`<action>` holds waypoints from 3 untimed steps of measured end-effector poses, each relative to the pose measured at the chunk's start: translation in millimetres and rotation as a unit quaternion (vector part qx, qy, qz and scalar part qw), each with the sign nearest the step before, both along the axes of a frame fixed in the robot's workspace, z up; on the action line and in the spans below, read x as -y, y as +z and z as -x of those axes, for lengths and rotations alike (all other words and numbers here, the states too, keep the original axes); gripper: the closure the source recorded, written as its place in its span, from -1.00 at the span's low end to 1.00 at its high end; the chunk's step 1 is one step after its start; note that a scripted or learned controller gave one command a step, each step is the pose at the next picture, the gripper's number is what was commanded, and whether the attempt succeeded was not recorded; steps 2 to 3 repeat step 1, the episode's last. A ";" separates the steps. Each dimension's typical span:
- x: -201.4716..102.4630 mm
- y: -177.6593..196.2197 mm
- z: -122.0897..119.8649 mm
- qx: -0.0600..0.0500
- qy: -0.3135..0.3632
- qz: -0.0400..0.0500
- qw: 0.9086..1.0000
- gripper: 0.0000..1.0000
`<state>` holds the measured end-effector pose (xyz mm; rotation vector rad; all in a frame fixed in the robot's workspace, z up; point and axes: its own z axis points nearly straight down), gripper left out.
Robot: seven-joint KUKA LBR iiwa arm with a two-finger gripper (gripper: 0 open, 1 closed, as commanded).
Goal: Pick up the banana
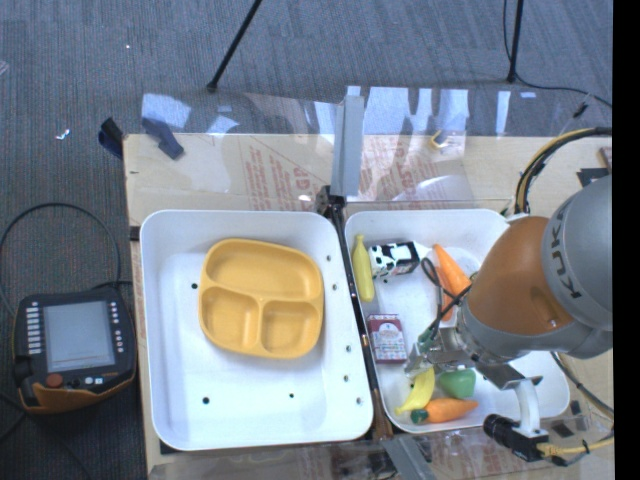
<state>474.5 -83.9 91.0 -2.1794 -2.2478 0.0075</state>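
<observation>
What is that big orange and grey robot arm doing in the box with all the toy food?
The robot arm is reaching into the right bin, and its gripper sits low just above the banana. It wants to pick that banana up, but the banana lies on the bin floor beside a carrot. The yellow tray sits alone in the left bin.

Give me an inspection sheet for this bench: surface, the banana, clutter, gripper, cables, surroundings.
Surface: two shallow white bins side by side; left bin, right bin.
Job's things: banana lies near the right bin's front edge, beside a carrot and a green fruit.
Clutter: yellow divided plate in the left bin; yellow bottle, red box, second carrot, black-and-white toy in the right.
Grippers: gripper low over the right bin, just above the banana.
Cables: yellow-black cable at right.
Surroundings: teach pendant on grey carpet; tripod legs behind.
</observation>
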 end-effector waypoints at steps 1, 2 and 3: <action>-49.6 161.6 -5.2 0.001 -0.002 0.002 1.000 1.00; -49.6 161.6 -5.2 0.001 -0.002 0.002 1.000 1.00; -49.6 161.6 -5.2 0.001 -0.002 0.002 1.000 1.00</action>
